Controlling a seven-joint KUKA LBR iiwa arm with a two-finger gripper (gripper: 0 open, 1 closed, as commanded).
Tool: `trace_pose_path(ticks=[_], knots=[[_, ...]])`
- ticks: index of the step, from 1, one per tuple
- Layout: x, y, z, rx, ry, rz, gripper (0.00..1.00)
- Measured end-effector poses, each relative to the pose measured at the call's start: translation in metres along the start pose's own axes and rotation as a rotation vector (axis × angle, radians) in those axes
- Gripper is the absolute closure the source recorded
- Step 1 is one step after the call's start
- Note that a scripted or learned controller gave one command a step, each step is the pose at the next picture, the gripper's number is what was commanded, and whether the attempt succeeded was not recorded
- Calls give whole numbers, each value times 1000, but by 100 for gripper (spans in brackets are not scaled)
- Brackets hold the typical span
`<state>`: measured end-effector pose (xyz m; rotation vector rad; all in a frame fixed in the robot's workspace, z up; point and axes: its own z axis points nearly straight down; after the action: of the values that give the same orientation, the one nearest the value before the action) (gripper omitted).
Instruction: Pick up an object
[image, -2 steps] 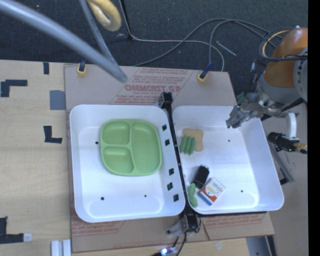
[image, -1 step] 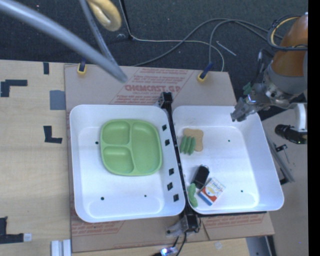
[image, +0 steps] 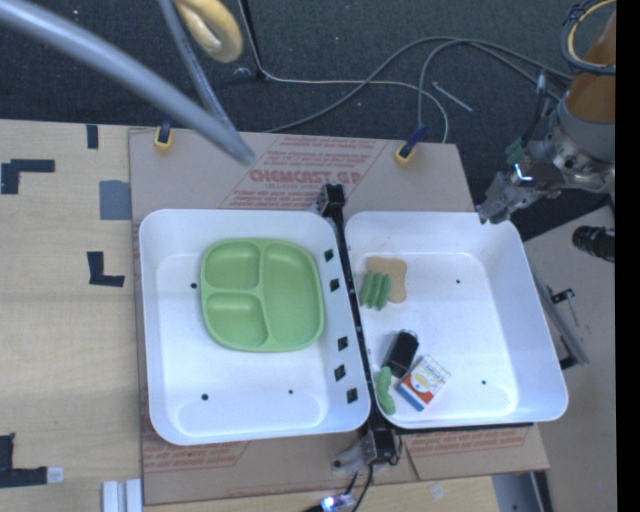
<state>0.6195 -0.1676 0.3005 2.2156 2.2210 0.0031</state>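
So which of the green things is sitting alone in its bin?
The green divided plate: it lies alone in the left bin. The two smaller green pieces share the right bin with other items.

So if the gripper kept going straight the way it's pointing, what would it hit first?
Probably the far right corner rim of the right bin. The gripper points down-left just above it, though depth is unclear.

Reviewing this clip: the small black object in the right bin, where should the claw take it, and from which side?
Probably from straight above, across the narrow middle of the black object. It lies flat and elongated, tilted diagonally, so closing across its short sides fits. The card sits close at its lower end, so stay mid-body.
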Motion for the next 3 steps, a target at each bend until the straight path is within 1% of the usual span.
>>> trace_pose_path(ticks=[1,2,3], knots=[[54,-2,24,7,3,-3,100],[108,-4,46,8,3,-4,100],[163,-5,44,7,3,-5,100]])
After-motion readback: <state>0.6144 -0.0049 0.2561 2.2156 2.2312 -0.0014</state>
